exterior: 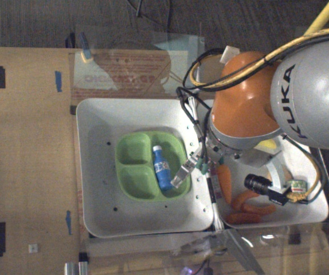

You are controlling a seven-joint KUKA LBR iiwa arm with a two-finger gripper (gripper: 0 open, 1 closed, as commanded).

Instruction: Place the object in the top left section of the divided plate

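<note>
The claw [180, 175] hangs low over the right edge of the green divided plate [131, 173], just right of the near end of a blue bottle [162, 169]. It is very close to the bottle, perhaps touching it, but at this slant I cannot tell whether the claw is apart, together or clamped on anything. The bottle lies flat in the plate's long right section, lengthwise, with its white cap toward the far end and its blue body running to the near end. The two smaller sections on the plate's left, one far and one near, hold nothing. The plate sits about in the middle of the left white bin [96, 171], well clear of that bin's walls. Above and to the right of the claw rises the arm [310, 96], whose orange band hides the far part of the right white bin [305, 209]. In that right bin, just beyond the wall shared by the two bins, an orange carrot-like piece [224, 181] lies lengthwise. More orange pieces [249, 211] lie at the near side, and a small green-and-white packet [297, 184] lies toward the right. A bit of something yellow [267, 146] shows under the arm. Beyond the far wall of the left bin lies a clear sheet with reddish print [124, 72], on a brown bench [27, 153] marked with black corners and bits of blue tape.
</note>
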